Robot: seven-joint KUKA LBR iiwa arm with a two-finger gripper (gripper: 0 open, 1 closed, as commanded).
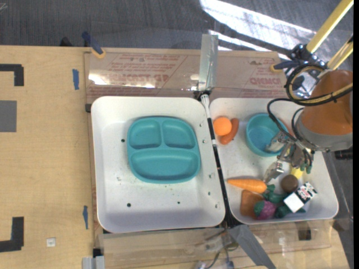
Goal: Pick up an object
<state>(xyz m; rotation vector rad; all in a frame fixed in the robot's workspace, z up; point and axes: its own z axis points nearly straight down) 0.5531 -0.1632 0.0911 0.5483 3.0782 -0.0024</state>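
The right bin (331, 209) holds several toys. An orange ball (222, 125) lies at its back left beside a teal bowl (261, 134). A carrot (248, 185) lies near the front, with purple grapes (268, 209), a brown round piece (289, 182) and a white printed box (299, 198) clustered at the front right. My gripper (287, 162) hangs low over the bin, just right of the bowl and directly behind the brown piece. I see nothing held in it. The arm's wrist hides the bowl's right rim.
The left bin (106, 206) bears a teal divided plate (164, 149). A raised divider (213, 150) runs between the bins. A clear panel (208, 60) stands upright behind them. Wooden bench lies to the left.
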